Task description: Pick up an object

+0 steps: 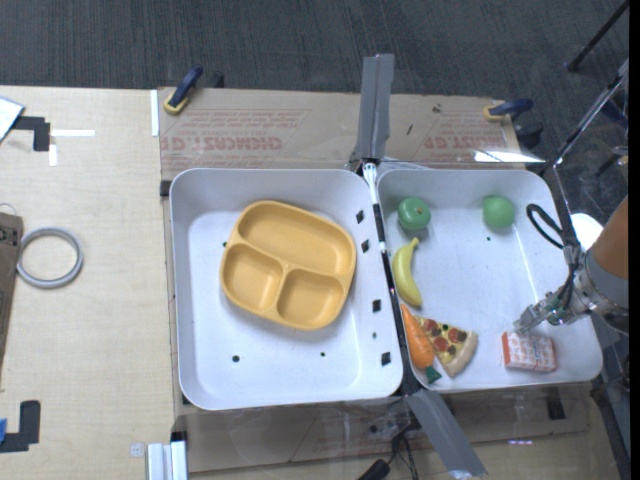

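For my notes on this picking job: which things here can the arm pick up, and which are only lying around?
Belong to the job: gripper, packet, pizza slice, carrot, banana, two green fruits, yellow divided plate.

Lying about: tape roll, blue clamps, cardboard.

Fixed overhead cam, slanted over bins (190,268)
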`<state>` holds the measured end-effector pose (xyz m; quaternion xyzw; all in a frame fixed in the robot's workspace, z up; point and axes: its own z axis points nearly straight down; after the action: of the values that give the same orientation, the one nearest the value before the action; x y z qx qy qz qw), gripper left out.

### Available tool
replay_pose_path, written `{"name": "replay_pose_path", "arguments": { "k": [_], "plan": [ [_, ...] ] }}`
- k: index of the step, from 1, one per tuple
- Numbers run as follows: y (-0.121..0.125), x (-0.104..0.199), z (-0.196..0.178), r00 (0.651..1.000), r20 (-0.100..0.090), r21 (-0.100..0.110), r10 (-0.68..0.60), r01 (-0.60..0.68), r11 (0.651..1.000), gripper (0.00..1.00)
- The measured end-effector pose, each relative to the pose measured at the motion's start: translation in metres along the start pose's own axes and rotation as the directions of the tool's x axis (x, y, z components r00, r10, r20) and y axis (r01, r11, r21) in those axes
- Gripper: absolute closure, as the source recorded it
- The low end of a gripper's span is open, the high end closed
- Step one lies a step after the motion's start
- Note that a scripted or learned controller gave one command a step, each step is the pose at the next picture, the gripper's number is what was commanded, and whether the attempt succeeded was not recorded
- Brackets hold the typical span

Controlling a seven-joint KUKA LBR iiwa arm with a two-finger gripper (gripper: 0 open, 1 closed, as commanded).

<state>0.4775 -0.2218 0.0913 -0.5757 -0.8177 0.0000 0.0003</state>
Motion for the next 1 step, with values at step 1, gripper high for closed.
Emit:
{"name": "replay_pose_path", "arguments": {
  "k": [1],
  "plan": [
    [0.0287,-0.0102,-0.1377,0.996,0.002,-0.001,-0.086,0.086,0.996,1.0]
  ]
}}
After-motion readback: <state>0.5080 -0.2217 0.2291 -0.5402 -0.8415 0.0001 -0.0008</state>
